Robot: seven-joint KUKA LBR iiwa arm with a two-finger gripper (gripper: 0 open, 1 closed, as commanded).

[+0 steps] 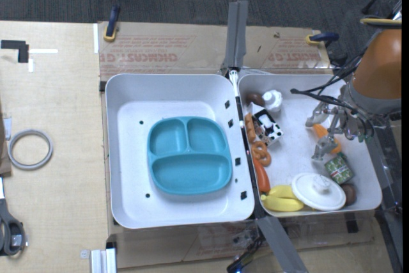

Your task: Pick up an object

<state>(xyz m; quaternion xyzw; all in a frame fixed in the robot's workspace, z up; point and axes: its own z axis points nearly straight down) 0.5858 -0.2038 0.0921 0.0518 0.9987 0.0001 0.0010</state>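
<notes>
My gripper (pixel 321 133) hangs over the right side of the right bin (pixel 300 113), below the arm's orange band (pixel 381 64). Its two metal fingers (pixel 324 149) stand apart, so it is open. A small orange piece (pixel 319 132) lies in the gap between them; I cannot tell whether they touch it. A green packet (pixel 337 169) sits just below the gripper. A white round lid (pixel 318 192), a yellow banana (pixel 281 199) and a brown lump (pixel 349 194) lie along the bin's near edge.
The right bin's left side holds a black-and-white cow toy (pixel 268 124), a small white bottle (pixel 273 99), orange pretzel shapes (pixel 259 150) and a red-orange stick (pixel 263 179). A blue divided plate (pixel 190 155) lies in the left bin (pixel 121 137). A tape ring (pixel 29 149) rests on the bench.
</notes>
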